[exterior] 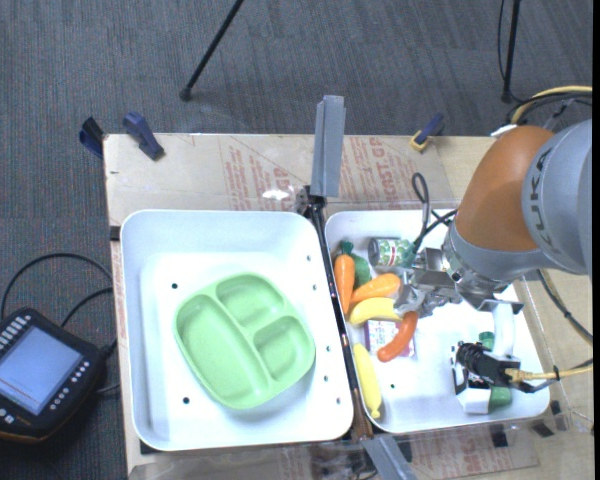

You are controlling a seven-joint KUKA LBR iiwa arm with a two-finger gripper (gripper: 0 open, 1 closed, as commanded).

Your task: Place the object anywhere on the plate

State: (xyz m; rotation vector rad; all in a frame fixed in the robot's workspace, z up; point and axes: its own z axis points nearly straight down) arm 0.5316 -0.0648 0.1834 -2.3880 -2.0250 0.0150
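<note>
End effector (417, 298) sat low in the right bin (435, 420), over the toy food pile; grip state couldn't be told. Chili (398, 337) lay just below it, touching a banana (372, 310) and carrot (344, 280). Can (388, 252) at far side. Green plate (245, 341) sat in the left bin (150, 258).

dark grey carpet (100, 38) with a faint ribbed weave covers the floor on the far side and left. thin black stand legs (218, 30) cross it. a cardboard-topped bench (220, 173) carries blue clamps (142, 135). a handheld control pendant (32, 370) lies near left, cable looping.
</note>
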